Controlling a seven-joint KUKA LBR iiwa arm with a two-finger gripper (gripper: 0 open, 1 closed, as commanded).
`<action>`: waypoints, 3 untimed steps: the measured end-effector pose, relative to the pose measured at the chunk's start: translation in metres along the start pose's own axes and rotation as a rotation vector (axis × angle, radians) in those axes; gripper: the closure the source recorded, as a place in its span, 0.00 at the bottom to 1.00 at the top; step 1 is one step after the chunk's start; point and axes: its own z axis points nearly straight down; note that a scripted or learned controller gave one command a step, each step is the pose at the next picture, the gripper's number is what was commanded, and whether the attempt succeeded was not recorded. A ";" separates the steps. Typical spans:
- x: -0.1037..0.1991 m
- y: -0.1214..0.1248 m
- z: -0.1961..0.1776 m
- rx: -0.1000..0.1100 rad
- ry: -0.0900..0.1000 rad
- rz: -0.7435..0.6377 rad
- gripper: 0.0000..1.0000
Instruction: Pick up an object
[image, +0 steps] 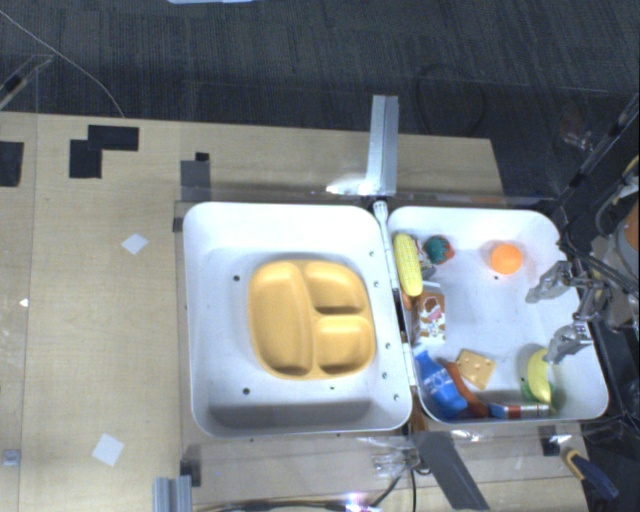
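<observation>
The right bin (480, 215) holds several objects: a corn cob (407, 265), a teal and red ball (436, 249), an orange ball (506, 258), a printed snack packet (430, 318), a blue packet (437, 385), a tan cracker (475, 369), a yellow-green banana (539, 378) and a red marker (510, 409). My gripper (558, 315) hangs over the bin's right side, open, its two grey fingers (549, 285) spread wide with bare bin floor between them. The lower finger ends just above the banana. The orange ball lies up and left of the upper finger.
The left bin (210, 300) holds a yellow divided plate (310, 317). A metal post (384, 145) stands behind the wall between the bins. Wooden bench top (90, 330) stretches to the left. Cables and the arm crowd the right edge.
</observation>
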 end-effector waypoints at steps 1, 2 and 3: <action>0.013 -0.014 -0.002 0.001 0.000 0.267 0.00; -0.131 -0.010 0.082 -0.003 0.006 0.324 0.00; -0.092 -0.008 0.039 0.000 -0.003 0.556 0.00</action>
